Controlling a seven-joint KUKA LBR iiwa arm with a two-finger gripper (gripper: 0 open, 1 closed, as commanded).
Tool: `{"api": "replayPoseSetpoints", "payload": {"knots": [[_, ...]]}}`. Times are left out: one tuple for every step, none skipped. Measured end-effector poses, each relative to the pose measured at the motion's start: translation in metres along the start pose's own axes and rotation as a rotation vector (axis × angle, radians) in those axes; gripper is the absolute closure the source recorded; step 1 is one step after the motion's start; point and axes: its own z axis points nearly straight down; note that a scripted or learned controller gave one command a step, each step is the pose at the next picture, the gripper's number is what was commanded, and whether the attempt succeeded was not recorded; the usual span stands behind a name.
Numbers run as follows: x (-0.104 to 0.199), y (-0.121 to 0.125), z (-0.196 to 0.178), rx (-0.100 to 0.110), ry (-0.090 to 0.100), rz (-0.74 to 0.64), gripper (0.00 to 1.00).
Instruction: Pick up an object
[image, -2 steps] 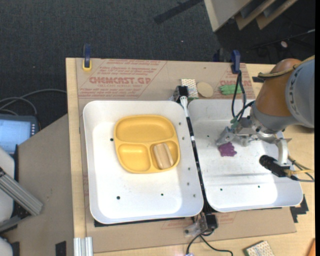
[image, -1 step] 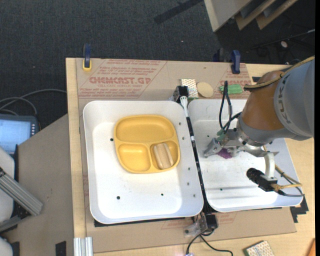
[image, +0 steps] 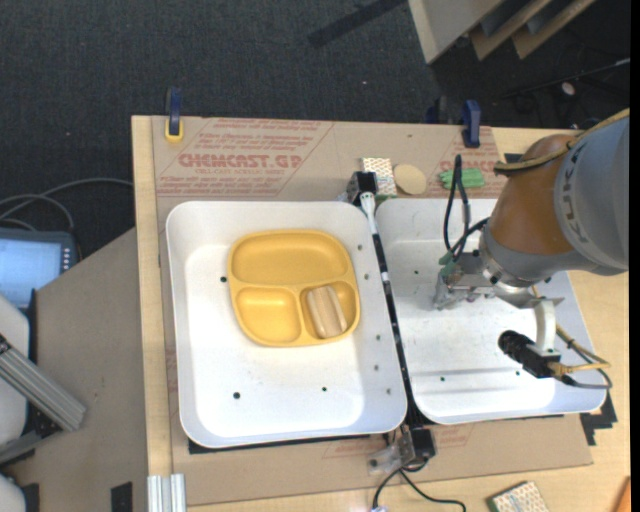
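A yellow divided plate lies in the left white bin, toward its back. A pale tan block rests in the plate's front right compartment. My gripper hangs low over the floor of the right white bin, near its left middle, well to the right of the plate. Nothing is visible held in it. The grey arm with its orange band covers the back right part of that bin.
Behind the bins, on the cardboard-covered bench, lie a small beige disc and a green piece. Blue clamps grip the bench's back edge. The bins' raised rims meet at a ridge.
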Motion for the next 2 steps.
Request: {"api": "replayPoseSetpoints", "payload": {"knots": [[-0.051,0.017,-0.14,-0.017,-0.007,0.002,1.0],[-0.084,0.044,-0.014,0.013,0.003,0.002,1.0]]}}
